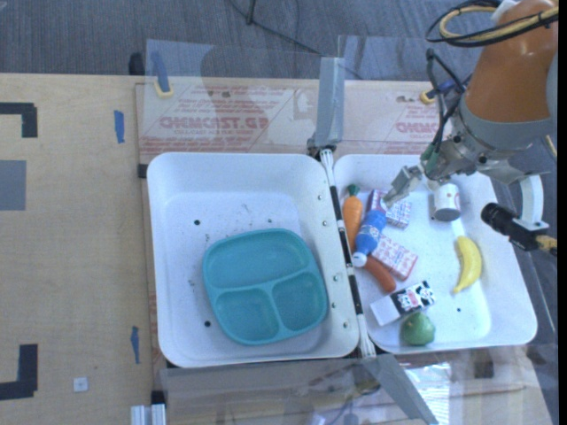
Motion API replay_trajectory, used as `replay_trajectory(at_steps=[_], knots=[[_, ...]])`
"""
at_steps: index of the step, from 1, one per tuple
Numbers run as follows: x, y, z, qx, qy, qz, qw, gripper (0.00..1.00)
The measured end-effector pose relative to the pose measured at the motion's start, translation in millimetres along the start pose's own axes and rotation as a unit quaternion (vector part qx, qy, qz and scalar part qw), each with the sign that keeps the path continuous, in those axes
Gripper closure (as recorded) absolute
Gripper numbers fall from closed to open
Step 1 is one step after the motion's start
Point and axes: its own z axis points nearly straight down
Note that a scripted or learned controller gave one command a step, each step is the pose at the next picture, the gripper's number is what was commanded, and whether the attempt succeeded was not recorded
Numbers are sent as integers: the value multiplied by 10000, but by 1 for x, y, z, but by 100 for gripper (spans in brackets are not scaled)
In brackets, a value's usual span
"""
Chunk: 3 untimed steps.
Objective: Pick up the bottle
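The arm (509,60) is cut off by the top and right edges.

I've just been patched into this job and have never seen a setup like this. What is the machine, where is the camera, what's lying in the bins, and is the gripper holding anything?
You are looking down at a slant from one fixed camera above a bench. The grey and orange machine at the right is a robot arm; its gripper hangs over the right bin with nothing visible between its fingers.

The left bin holds a teal divided plate. The right bin holds the blue bottle with a white cap, lying beside a carrot, plus a banana, a green apple, a small white cup, a pink-and-white carton and a black-and-white carton.

The bottle has not been picked up yet.
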Motion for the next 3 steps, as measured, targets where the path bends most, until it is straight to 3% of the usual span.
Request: replay_trajectory(at_steps=[1, 2, 3], knots=[[36, -7, 62, -4, 1, -1498, 9887, 0], [14, -9, 62, -13, -5, -1312, 9914, 0], [-20, -7, 135, -123, -51, -691, 9975, 0]])
